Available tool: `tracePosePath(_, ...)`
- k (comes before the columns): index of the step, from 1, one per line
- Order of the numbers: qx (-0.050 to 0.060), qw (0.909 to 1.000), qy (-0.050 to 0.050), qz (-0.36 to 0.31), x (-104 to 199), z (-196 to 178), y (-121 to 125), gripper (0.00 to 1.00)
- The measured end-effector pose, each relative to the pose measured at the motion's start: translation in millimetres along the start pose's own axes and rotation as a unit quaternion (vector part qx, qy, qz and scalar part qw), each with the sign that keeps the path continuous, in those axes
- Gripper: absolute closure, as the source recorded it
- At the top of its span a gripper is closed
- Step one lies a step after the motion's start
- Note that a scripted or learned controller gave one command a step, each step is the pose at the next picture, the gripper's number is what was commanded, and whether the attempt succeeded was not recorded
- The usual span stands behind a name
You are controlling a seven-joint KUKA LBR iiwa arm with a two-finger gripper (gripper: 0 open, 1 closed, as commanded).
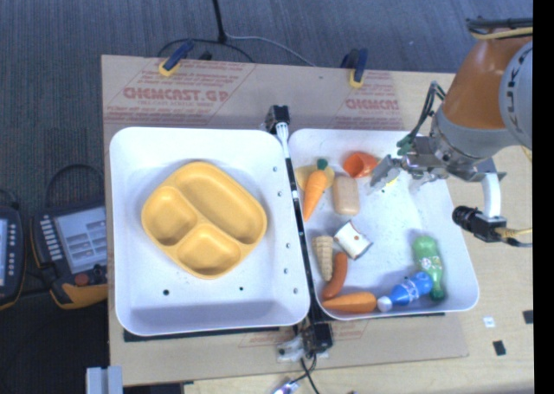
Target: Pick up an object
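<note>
Grey arm (pixel 485 115) hides bin (pixel 450 297) corner

Right bin (pixel 463 293): open floor lies centre-right, between the white block (pixel 352 239) and green bottle (pixel 428 261). Carrot (pixel 315 192), corn cob (pixel 324 255) and sausage (pixel 337 273) crowd the left wall.

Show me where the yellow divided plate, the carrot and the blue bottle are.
yellow divided plate (pixel 204 217), camera view, on the ridge between its compartments.
carrot (pixel 315 190), camera view, middle of its orange body.
blue bottle (pixel 410 289), camera view, on its blue body.
</note>
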State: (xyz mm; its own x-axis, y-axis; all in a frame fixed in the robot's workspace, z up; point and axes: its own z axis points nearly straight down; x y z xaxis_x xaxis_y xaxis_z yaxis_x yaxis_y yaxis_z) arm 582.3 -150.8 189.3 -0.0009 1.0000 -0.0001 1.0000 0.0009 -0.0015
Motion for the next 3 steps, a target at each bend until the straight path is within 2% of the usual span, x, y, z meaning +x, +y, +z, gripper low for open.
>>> tracePosePath(1, -0.002, 0.9997, -0.001, -0.023, 49.1, 92.5, -37.7, 0.0)
tracePosePath(2, 0.011, 0.9998, 0.001, -0.018, 50.6, 95.4, 83.0, 0.0)
tracePosePath(3, -0.012, 0.9967, -0.003, -0.08, 31.4, 95.7, 41.6, 0.0)
